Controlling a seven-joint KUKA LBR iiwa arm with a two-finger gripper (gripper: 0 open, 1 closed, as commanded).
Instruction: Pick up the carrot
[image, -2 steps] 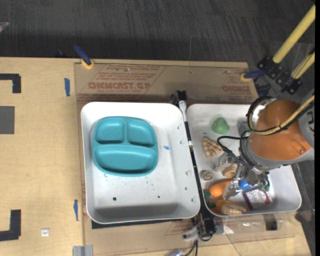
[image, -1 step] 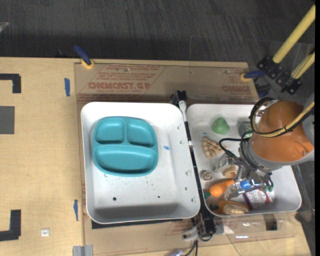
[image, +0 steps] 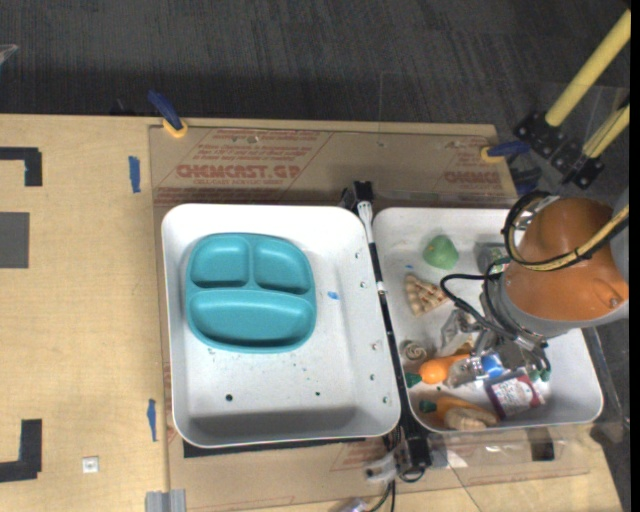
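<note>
Near edge of the right bin (image: 590, 400): one carrot (image: 462, 408) lies lengthwise along the front wall, long axis running left-right. The gripper (image: 478, 352) hangs just behind and above it amid clutter; its opening cannot be told, and nothing is seen held. Beyond: one orange ball (image: 433, 372), one green lump (image: 440, 250). Left bin (image: 345, 300): one teal divided plate (image: 250, 292).

Arm (image: 565, 260) enters from the counter's right edge, orange band uppermost, wrist pointing down; pincer (image: 478, 352) low near the front-right corner.
</note>
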